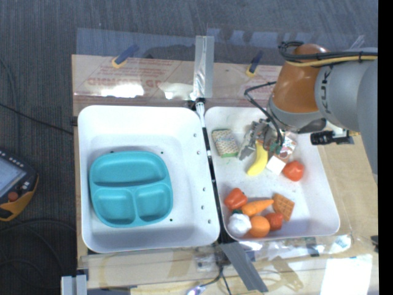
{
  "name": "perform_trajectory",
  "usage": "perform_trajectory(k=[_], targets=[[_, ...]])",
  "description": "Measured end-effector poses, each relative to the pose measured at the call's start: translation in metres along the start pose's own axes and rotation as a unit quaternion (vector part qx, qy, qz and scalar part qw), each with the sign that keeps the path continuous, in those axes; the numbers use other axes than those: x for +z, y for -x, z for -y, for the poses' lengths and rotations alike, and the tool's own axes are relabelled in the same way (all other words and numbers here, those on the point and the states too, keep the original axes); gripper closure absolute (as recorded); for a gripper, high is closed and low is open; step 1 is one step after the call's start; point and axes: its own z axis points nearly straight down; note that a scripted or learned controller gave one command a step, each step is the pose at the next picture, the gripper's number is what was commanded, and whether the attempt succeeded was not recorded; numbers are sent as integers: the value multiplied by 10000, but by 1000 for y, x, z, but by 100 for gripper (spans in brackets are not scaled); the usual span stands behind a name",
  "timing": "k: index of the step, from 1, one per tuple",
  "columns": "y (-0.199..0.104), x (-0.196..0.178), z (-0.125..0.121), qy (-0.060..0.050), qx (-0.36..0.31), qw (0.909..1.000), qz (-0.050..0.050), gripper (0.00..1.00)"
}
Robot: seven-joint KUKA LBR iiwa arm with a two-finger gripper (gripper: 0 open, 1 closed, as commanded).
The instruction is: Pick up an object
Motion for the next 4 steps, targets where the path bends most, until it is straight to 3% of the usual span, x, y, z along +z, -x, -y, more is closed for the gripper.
perform_trajectory(k=[1, 2, 3, 4], targets=[[-14, -100, -59, -22, 641, 9979, -74, 100], [-22, -158, -88, -24, 795, 9968, -77, 100], [-27, -120, -30, -28, 9, 10000, -85, 100], [-27, -120, -30, -27, 9, 10000, -83, 0]])
